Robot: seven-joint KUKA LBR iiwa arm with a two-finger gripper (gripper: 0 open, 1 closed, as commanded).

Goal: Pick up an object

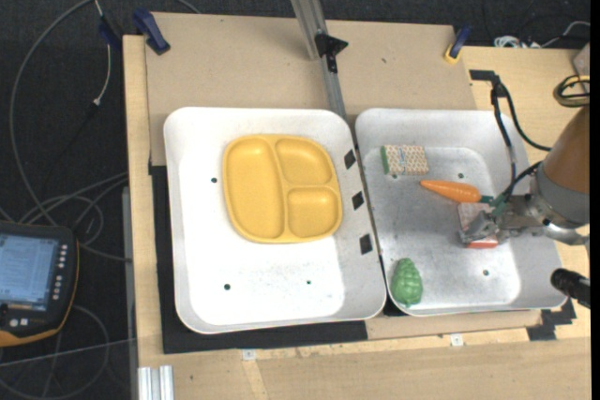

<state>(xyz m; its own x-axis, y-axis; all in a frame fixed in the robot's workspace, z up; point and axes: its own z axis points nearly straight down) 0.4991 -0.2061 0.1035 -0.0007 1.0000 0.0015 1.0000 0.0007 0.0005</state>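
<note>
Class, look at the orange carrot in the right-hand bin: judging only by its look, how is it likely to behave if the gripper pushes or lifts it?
The carrot looks long, round and tapered, so a push would probably roll or swing it rather than slide it straight. Its smooth, plastic-looking surface suggests it is stiff, light and perhaps slippery. It lies flat on the right bin, so tipping seems unlikely.
</note>
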